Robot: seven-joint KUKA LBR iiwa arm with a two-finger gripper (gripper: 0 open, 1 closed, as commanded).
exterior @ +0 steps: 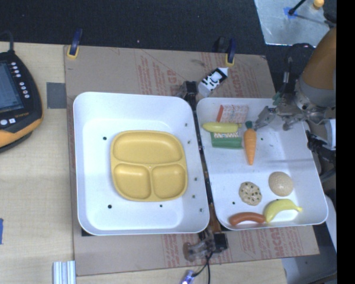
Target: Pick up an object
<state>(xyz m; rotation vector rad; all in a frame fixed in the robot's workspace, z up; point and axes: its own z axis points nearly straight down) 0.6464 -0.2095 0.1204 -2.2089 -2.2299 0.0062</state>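
The right bin (296, 152) holds several toy foods: an orange carrot (249, 145), a yellow pod (220, 127) on a green block (226, 140), a pink-and-white card (232, 112), a cookie (249, 193), a beige bun (280, 183), a banana (282, 208) and a sausage (247, 219). My gripper (277, 120) hovers over the bin's far right corner, just right of the carrot's top. Its fingers are spread open with nothing between them.
The left bin (94, 129) holds a yellow divided plate (149, 164). A teach pendant (9, 99) lies on the bench at far left. Blue clamps (74, 42) pin the cardboard at the back. A black-and-white tag (212, 80) lies behind the bins.
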